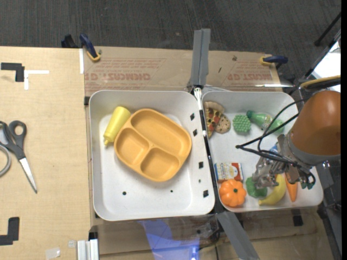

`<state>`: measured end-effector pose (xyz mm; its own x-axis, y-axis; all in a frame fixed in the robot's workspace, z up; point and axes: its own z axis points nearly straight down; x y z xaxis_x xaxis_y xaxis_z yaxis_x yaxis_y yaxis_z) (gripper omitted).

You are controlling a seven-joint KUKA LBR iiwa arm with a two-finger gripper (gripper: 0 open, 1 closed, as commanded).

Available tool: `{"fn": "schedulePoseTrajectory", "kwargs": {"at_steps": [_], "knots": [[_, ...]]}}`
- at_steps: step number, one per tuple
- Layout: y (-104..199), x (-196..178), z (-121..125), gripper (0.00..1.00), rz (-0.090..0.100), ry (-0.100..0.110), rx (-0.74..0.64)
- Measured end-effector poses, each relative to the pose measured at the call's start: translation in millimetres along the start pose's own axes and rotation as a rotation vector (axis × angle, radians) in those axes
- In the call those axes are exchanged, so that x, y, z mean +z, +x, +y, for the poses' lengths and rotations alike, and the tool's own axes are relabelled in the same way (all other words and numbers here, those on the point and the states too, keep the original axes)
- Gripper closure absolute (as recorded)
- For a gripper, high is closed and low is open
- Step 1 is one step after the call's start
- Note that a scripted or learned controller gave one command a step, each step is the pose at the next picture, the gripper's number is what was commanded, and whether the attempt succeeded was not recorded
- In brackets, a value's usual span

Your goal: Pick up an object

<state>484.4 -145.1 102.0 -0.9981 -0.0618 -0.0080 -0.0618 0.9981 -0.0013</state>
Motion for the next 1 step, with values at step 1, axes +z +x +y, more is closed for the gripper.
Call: {"fn": "schedulePoseTrajectory", "kwargs": {"at_steps": [1], "knots": [[0.0,0.0,0.1,0.00,0.000,0.000,0.000]]}}
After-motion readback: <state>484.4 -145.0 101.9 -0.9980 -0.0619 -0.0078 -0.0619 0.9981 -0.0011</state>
